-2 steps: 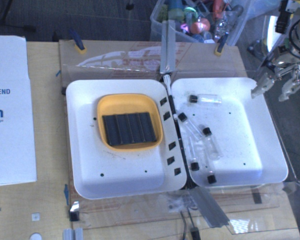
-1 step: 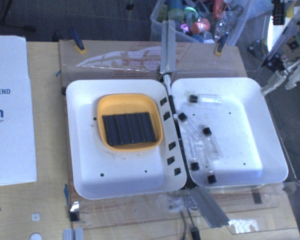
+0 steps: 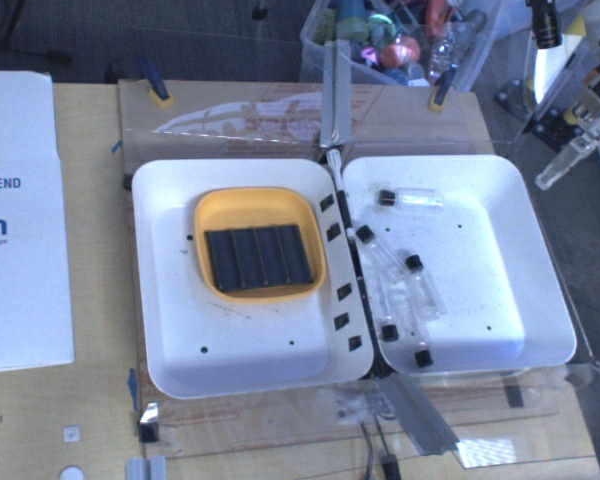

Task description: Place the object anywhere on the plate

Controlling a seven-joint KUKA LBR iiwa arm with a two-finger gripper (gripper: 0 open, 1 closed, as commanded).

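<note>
A dark ridged block (image 3: 259,257) is lying flat on the yellow plate (image 3: 212,211) in the left bin (image 3: 160,298), the placing seemingly done, while the gripper (image 3: 570,158) is hanging beyond the right bin (image 3: 500,183), its state impossible to tell.

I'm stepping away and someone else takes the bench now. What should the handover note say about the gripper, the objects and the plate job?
Gripper: up at the far right, off the bins; finger state cannot be told, nothing seen in it.
Yellow plate: in the left bin, with a dark ribbed block lying flat on it.
Right bin: several clear vials with black caps, loose.
Done: the block is on the plate.
Left: possibly nothing; confirm the block was the target.
</note>
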